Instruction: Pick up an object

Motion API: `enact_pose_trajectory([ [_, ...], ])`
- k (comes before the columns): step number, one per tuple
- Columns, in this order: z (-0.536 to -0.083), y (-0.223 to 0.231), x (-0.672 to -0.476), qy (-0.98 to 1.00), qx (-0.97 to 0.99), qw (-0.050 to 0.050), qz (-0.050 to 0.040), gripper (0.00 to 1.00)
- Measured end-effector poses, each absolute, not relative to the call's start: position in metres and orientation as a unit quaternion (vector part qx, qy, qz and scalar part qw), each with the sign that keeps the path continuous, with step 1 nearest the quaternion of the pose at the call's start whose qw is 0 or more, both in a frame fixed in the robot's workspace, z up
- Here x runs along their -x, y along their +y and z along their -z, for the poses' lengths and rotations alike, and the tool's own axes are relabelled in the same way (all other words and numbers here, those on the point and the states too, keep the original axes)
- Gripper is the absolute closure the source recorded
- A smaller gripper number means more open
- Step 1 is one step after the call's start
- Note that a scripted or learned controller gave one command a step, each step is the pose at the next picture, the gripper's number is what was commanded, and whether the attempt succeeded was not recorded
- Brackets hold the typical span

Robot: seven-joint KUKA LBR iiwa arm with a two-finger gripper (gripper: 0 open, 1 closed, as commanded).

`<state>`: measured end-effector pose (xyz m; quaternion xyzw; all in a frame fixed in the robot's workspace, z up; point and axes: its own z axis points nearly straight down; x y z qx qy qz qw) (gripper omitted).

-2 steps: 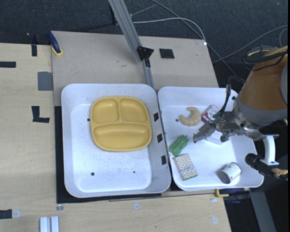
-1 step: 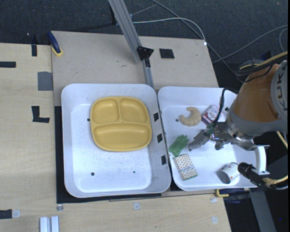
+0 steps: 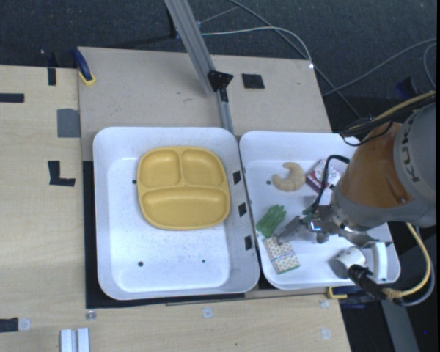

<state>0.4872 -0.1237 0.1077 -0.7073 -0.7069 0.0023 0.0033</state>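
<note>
Right bin (image 3: 367, 139), green toy (image 3: 271, 219): left of the gripper, long axis slanting up-right.
Gripper (image 3: 287, 231): touching the toy's lower edge; spread cannot be told.
Patterned block (image 3: 281, 256): just below the toy.
Croissant (image 3: 289, 177): above it.

Partly covered by the arm (image 3: 385, 178), just behind the gripper (image 3: 292, 228): a red-and-white packet (image 3: 324, 171), kind unreadable. Cut off rightward by the frame edge. Fingertips too blurred to judge.
</note>
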Motion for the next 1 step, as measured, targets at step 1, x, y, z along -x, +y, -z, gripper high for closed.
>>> enact_pose_trajectory([
  [1, -0.1207, -0.1228, -0.4883, -0.708, 0.707, 0.003, -0.0014, 1.00],
])
